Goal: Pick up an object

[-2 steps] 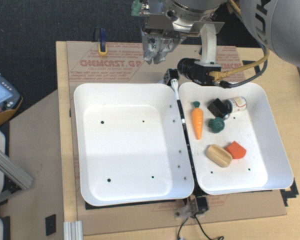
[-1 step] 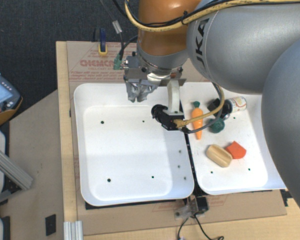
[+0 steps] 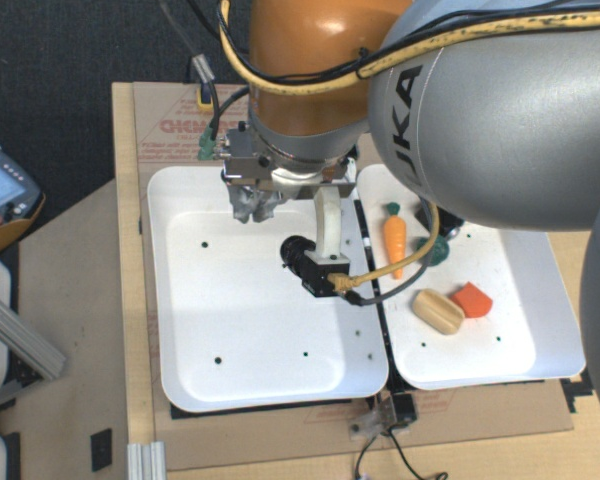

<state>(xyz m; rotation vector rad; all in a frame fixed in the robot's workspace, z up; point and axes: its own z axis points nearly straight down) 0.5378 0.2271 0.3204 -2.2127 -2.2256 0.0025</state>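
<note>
Gripper (image 3: pixel 252 204) hovers over the left bin (image 3: pixel 240 313), open or closed I can't tell. The carrot (image 3: pixel 394 236) lies in the right bin (image 3: pixel 510 340); best shift across, centre over it, then descend.

**Brown sheet on a tan tabletop, dark floor beyond**

A brown cardboard sheet (image 3: pixel 130 218) lies flat on a tan tabletop (image 3: pixel 85 298), with red printing (image 3: pixel 175 128) near its far edge. Past the sheet's far and left sides spreads a dark, speckled floor (image 3: pixel 60 58). Well left of the sheet a blue-lit screen (image 3: pixel 0 183) glows. Nearer than the screen, a ribbed aluminium rail (image 3: pixel 15 333) slants past the tabletop's edge. The light is bright and even.
</note>
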